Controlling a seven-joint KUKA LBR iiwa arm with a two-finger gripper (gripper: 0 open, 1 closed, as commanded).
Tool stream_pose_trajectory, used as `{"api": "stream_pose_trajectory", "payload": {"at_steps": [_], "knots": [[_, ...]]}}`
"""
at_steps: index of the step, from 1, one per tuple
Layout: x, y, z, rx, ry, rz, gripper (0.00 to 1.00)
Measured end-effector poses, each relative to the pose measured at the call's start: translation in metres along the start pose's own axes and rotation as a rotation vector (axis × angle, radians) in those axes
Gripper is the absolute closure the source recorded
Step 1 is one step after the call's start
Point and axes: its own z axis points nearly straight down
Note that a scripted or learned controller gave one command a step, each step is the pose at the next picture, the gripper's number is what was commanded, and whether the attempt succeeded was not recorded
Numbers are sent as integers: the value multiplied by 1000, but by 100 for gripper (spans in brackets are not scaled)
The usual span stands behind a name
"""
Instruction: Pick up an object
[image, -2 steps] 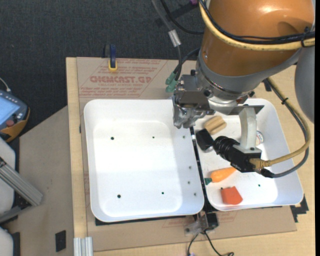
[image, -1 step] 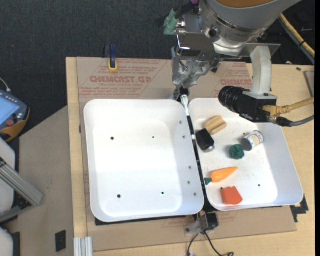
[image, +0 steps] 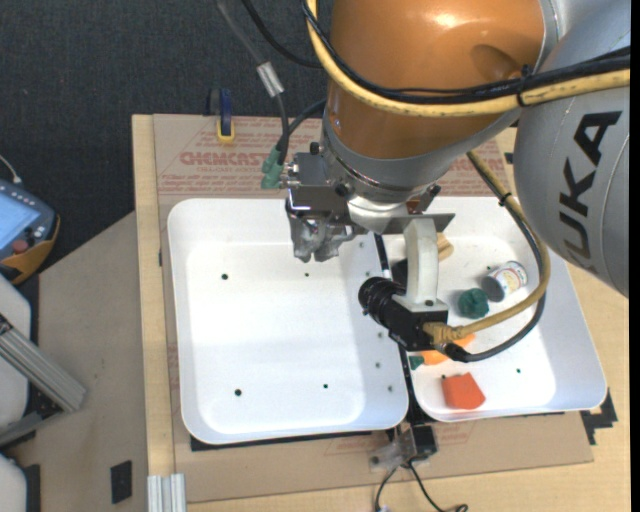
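Observation:
My gripper (image: 313, 243) hangs over the far right corner of the left bin (image: 200, 300), with nothing visible in it. The loose objects all lie in the right bin (image: 570, 345). An orange block (image: 462, 391) rests near its front edge. A dark green round piece (image: 468, 300) and a small pale bottle (image: 506, 278) lie in its middle. A tan piece (image: 444, 247) peeks out at the far side, and a small orange bit (image: 433, 357) shows beside the divider. The arm's bulk hides the right bin's far left part.
Both bins sit on a cardboard sheet (image: 200, 150). A blue and yellow clip (image: 225, 115) stands at the sheet's far edge. The raised rims (image: 396, 350) between the bins run just right of the gripper.

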Motion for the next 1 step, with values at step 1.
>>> {"api": "stream_pose_trajectory", "payload": {"at_steps": [1], "knots": [[-42, 2, 170, 3, -2, 10, 100]]}}
